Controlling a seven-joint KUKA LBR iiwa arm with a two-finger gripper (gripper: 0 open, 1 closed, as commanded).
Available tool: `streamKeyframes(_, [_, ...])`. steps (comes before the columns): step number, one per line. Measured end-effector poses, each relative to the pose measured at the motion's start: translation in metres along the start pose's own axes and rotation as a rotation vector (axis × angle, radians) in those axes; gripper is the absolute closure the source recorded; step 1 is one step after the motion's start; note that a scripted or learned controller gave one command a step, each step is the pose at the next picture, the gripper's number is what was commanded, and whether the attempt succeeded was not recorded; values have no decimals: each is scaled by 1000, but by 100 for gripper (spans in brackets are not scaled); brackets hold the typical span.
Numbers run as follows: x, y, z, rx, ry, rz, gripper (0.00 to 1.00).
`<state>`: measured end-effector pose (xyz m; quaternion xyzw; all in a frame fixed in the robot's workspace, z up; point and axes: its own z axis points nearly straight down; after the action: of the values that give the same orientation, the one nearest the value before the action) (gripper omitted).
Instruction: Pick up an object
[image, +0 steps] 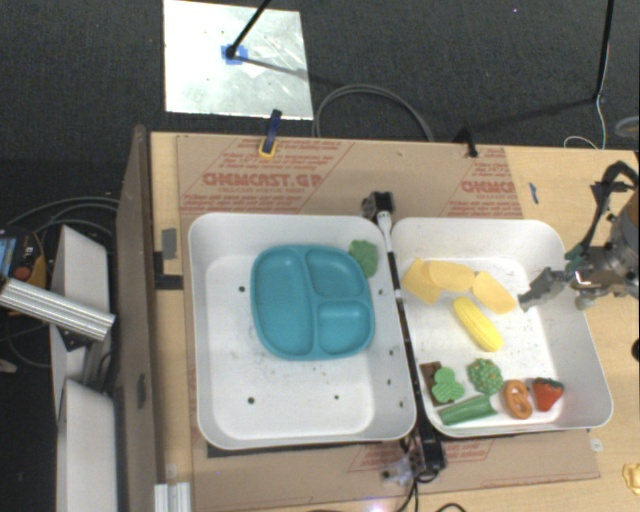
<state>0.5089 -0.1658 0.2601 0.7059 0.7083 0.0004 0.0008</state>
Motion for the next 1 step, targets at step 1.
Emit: streamKeyframes(1, [23,46,97,4,2,-5,0])
